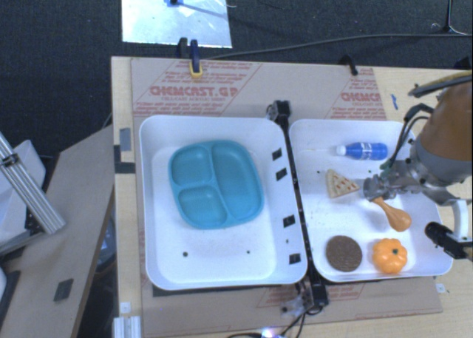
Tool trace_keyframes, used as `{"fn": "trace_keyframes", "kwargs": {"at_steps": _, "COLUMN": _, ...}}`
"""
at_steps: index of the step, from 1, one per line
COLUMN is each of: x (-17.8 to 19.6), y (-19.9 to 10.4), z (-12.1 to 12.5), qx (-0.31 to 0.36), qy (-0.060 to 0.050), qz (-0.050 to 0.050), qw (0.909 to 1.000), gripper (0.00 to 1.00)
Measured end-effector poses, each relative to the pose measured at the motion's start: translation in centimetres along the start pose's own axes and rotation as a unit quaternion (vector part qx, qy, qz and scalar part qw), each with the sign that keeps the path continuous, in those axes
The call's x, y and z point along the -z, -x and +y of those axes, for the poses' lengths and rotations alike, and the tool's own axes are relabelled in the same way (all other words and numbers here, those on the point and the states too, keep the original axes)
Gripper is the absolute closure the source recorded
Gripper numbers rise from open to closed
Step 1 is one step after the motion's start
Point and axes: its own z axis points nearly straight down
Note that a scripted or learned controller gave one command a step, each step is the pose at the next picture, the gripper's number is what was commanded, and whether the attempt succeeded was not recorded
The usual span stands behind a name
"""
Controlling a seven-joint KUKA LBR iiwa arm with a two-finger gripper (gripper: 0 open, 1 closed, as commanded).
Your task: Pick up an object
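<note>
Inspected from above, with all positions taken from the right bin (314,207). Found inside the right bin: a blue bottle (363,151) lying on its side near the far wall; a tan triangular wedge (340,183) at about mid-floor; a tan drumstick-shaped piece (393,214) just right of the wedge, thin end pointing toward the far left and bulb end toward the near right; a round brown cookie (344,253) by the near wall; an orange pumpkin (389,255) just right of the cookie, also by the near wall. Located over the middle of the right bin, between wedge and drumstick: the gripper (378,188), low and directly at the drumstick's thin end, seemingly touching it, though contact not confirmed. Width of the gripper's opening: cannot tell, detail too small and dark. Grasp on the drumstick or on anything else: cannot tell; drumstick recorded as lying on the bin floor. Entering across the right bin's right side: the grey arm (443,144) with its orange band. Directly left of the right bin, edges touching: the left bin (214,259), holding a blue divided plate (216,183) at its centre.
</note>
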Motion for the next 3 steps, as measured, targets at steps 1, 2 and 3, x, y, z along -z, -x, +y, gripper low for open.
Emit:
{"fn": "trace_keyframes", "kwargs": {"at_steps": 1, "x": 4.4, "y": -0.3, "z": 0.4, "qx": 0.002, "qy": 0.000, "qz": 0.000, "qw": 1.0000, "gripper": 1.00}}
{"fn": "trace_keyframes", "kwargs": {"at_steps": 2, "x": 6.9, "y": -0.3, "z": 0.6, "qx": 0.002, "qy": -0.001, "qz": 0.001, "qw": 1.0000, "gripper": 1.00}}
{"fn": "trace_keyframes", "kwargs": {"at_steps": 3, "x": 6.1, "y": -5.7, "z": 1.9, "qx": 0.004, "qy": -0.002, "qz": 0.001, "qw": 1.0000, "gripper": 1.00}}
